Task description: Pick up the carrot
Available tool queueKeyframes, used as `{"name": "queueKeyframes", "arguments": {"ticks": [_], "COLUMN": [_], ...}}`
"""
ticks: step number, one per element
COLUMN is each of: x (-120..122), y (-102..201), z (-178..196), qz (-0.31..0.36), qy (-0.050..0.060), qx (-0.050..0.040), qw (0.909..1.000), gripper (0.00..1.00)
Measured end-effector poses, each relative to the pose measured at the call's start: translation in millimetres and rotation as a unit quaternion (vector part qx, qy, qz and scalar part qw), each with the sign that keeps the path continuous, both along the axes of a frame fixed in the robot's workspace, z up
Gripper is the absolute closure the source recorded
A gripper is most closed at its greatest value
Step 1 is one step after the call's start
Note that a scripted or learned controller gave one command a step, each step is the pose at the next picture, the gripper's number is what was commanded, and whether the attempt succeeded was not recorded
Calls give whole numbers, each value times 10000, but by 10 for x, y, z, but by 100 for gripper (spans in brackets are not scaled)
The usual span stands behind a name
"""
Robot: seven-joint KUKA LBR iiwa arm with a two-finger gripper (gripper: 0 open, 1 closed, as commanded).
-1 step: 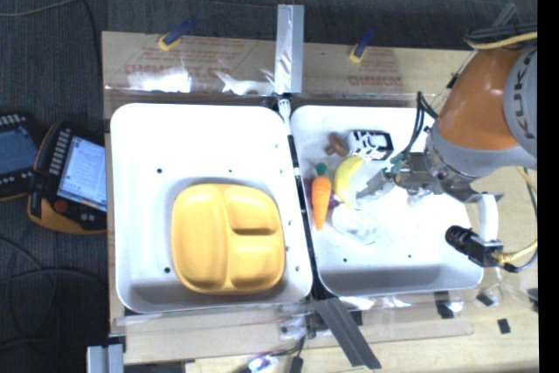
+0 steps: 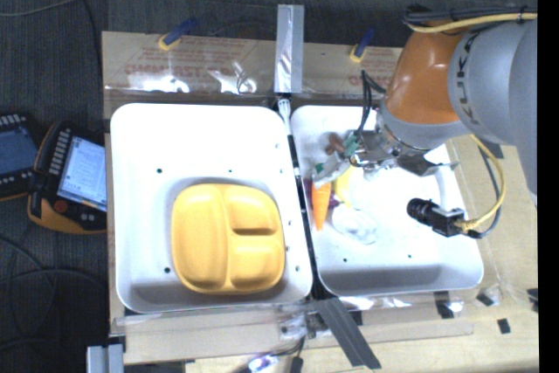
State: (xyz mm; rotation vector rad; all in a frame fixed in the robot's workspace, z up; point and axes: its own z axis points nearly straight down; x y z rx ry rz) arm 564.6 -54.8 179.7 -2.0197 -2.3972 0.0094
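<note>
Arm over the right bin, carrot against its left wall.
The carrot [image 2: 320, 203] lies at about nine o'clock in the right bin [image 2: 410, 275], beside a yellow item [image 2: 341, 183]. The gripper [image 2: 365, 155] hangs just toward one o'clock of it; its grip cannot be told. A yellow divided tray [image 2: 229, 237] sits in the left bin [image 2: 140, 153].

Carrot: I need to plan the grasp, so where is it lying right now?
The carrot lies in the right bin, close against its left wall beside the divider between the bins, just below and left of the arm's wrist.
</note>
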Motion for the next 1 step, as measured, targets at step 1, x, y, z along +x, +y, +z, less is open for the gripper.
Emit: {"name": "queueKeyframes", "arguments": {"ticks": [1], "x": [-9], "y": [1], "z": [50], "qz": [-9], "qy": [44], "qx": [13], "qw": [10000], "gripper": [100]}}
